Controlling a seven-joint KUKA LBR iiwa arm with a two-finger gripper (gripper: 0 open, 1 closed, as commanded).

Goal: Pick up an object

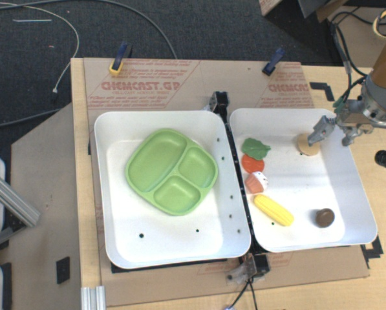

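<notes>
the arm (381, 76) is cut off at the right edge; the gripper (333, 129) partly hides a tan object (307, 146).

tray (172, 171) in left bin (108, 192), corn (273, 210) in right bin (354, 192)

Right bin's (354, 173) middle lies open; toy foods (260, 173) crowd its left.

Red "CHEMCAST GP" print repeated on the brown backing sheet (147, 82)
</notes>
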